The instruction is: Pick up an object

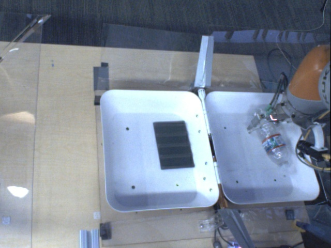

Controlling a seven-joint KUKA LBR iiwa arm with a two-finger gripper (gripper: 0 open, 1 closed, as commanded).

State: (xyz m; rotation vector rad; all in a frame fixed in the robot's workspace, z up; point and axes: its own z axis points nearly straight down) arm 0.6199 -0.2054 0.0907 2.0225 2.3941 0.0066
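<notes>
Wooden bench (pixel 51 138): dark ridged pad (pixel 174 144) mid left bin (pixel 119 190); gripper (pixel 261 119), grip unclear, above clear plastic bottle (pixel 273 143) in right bin (pixel 243 185).

Ridged pad (pixel 174 145) in left bin (pixel 115 138), bottle (pixel 272 142) in right bin (pixel 232 164)

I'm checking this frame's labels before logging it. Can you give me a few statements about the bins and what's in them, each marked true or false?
1. A dark ribbed rectangular pad lies in the left bin. True.
2. The clear plastic bottle lies in the left bin. False: it is in the right bin.
3. The arm reaches in over the right bin. True.
4. The two bins stand far apart. False: they sit edge to edge.
</notes>
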